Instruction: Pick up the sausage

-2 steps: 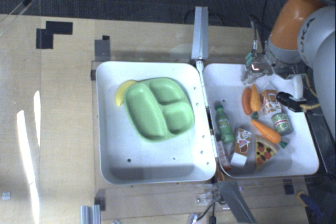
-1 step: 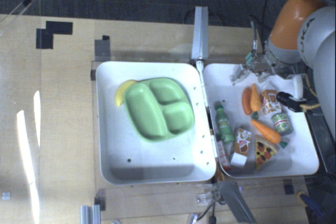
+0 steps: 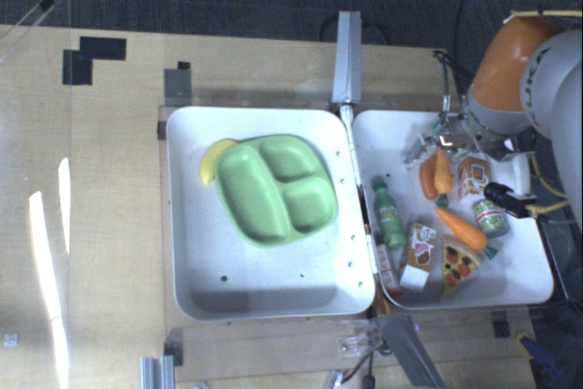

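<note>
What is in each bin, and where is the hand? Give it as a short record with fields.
left bin: green divided tray, lying partly over a yellow item
right bin: green bottle, two orange carrot-like pieces, small can, pizza slice, small packets
sausage: cannot tell it apart in the pile
arm: reaches in from the right, over the far part of the right bin
hand: low over the pile near the upper carrot piece; hold on anything not visible
</note>
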Robot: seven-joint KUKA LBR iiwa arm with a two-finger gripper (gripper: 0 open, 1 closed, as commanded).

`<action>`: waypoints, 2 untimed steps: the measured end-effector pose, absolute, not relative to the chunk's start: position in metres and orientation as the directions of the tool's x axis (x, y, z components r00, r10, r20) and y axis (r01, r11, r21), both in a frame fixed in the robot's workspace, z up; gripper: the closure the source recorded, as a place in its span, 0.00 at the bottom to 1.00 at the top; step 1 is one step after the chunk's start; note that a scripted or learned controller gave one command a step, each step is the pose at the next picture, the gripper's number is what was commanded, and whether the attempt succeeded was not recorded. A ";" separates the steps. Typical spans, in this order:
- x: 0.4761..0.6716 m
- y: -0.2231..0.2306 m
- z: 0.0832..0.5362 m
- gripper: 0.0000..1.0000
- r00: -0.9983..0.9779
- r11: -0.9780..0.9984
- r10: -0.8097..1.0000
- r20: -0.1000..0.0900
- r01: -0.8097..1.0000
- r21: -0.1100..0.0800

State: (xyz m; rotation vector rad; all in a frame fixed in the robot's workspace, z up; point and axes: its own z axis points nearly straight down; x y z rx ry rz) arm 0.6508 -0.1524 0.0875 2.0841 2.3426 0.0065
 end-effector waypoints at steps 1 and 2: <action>0.653 -0.151 0.100 1.00 -0.118 0.118 0.993 -0.002 0.993 0.014; 0.670 -0.083 0.283 1.00 -0.118 0.118 0.993 -0.002 0.993 0.010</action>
